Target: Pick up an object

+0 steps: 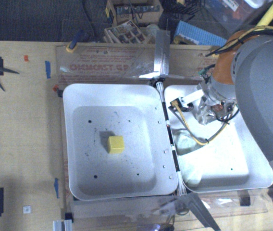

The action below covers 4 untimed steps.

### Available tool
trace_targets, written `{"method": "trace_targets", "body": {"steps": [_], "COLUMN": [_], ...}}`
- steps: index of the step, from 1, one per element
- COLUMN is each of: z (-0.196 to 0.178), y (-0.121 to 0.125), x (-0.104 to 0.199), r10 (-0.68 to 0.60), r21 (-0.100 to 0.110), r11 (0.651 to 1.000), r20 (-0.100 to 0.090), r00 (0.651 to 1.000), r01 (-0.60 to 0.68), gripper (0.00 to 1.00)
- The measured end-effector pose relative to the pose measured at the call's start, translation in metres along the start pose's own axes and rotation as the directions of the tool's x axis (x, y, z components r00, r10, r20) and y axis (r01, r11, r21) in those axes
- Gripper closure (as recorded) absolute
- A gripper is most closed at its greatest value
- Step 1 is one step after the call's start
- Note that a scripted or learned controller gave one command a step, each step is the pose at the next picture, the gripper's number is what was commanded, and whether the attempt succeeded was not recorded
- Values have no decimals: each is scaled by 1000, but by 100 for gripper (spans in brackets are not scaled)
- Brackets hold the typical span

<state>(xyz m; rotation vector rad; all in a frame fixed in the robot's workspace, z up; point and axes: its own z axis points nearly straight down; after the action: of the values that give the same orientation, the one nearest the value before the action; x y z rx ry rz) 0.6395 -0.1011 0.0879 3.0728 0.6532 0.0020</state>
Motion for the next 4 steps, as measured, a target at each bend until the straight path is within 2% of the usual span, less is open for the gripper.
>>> {"method": "trace_targets", "body": {"steps": [1, 2, 3, 4], "z": [0, -10, -97, 0], "y": [-11, -10, -36, 1], "x": [-6, -7, -8, 15], "r10": [219, 222, 218, 216], "r21": [1, 2, 1, 1], "r11": [976, 975, 976, 976], "r20": [-2, -2, 1, 0], "r00": [976, 975, 976, 976], "r01": [-219, -222, -218, -216], "gripper": [100, 100, 100, 100]}}
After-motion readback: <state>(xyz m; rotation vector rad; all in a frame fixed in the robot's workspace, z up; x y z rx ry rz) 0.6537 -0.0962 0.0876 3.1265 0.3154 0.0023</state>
